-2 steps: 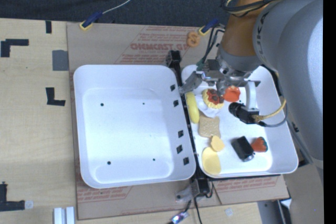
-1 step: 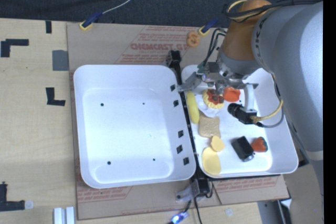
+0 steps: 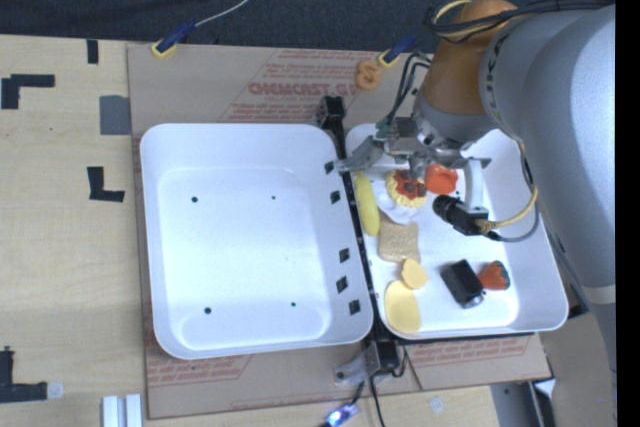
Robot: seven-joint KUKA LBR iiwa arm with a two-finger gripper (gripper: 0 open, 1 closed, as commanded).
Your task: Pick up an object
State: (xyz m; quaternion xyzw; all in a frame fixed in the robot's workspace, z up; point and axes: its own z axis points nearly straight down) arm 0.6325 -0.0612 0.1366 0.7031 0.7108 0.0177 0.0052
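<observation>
The likeliest target is the small red and white object (image 3: 407, 187), which lies in the right bin (image 3: 535, 310) near its far edge, toward the wall shared with the left bin (image 3: 240, 235). The gripper (image 3: 412, 173) hangs almost straight over it, so the coming move looks like a short drop rather than a sideways reach. Whether the gripper is apart or together cannot be told from here, since the wrist hides it, and nothing is seen held.

Just left of the target, a yellow banana-like piece (image 3: 367, 205) runs lengthwise along the shared wall, its long axis pointing from the far edge toward the near edge. Beside it on the near side sit a tan slice of bread (image 3: 398, 241), then two pale yellow pieces (image 3: 404, 303). A black block (image 3: 462, 281) touches a red piece (image 3: 493, 276) nearer the bin's right edge, well apart from the gripper.
</observation>
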